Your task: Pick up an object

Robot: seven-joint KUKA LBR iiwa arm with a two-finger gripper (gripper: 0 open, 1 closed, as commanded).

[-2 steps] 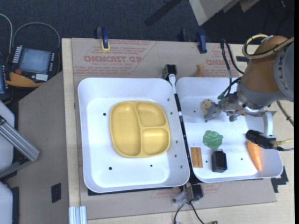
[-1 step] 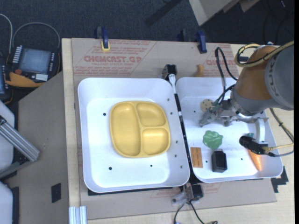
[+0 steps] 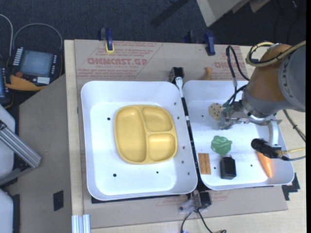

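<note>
Hovering low over the right bin (image 3: 286, 178), the end effector (image 3: 227, 119) sits near its far side, just beside a small tan disc (image 3: 215, 110); whether it is open or closed cannot be told. Toward the bin's near edge lie a green lump (image 3: 221, 144), likely soft and light, a black block (image 3: 227, 168), stiff and easiest taken across its short sides, and an orange carrot (image 3: 265, 165).

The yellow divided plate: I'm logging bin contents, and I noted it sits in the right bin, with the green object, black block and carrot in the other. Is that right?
Not quite. The camera view shows the yellow divided plate in the left bin, not the right. The green object, black block and carrot do lie in the other bin, the right bin.
</note>
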